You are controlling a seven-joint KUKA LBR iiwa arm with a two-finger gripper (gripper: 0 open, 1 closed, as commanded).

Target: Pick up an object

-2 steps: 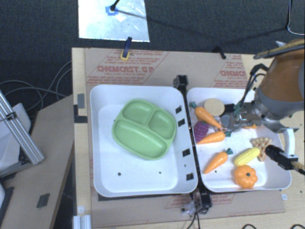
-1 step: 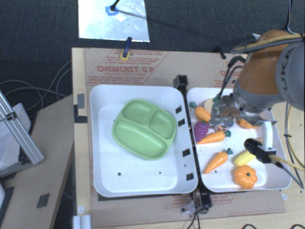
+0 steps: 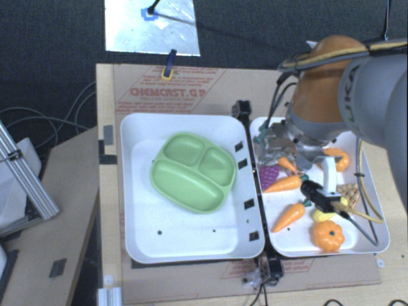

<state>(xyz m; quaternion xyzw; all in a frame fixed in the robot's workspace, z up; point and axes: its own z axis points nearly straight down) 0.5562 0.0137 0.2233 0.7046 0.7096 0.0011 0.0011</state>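
My gripper (image 3: 275, 146) is low over the far left part of the right bin (image 3: 373, 244), under the grey wrist with its orange band. Just below it lie a purple bunch of grapes (image 3: 268, 173) and a small orange piece (image 3: 287, 164). A carrot (image 3: 280, 184) lies in front of them and a second carrot (image 3: 288, 216) nearer the front. An orange pumpkin (image 3: 327, 235) sits at the bin's front right. Nothing shows as held.
The left bin (image 3: 137, 234) holds a green divided plate (image 3: 193, 171). In the right bin are also a yellow piece (image 3: 324, 216), a tan woven piece (image 3: 350, 192) and an orange piece (image 3: 339, 159) by the right wall. A black divider (image 3: 252, 190) runs between the bins.
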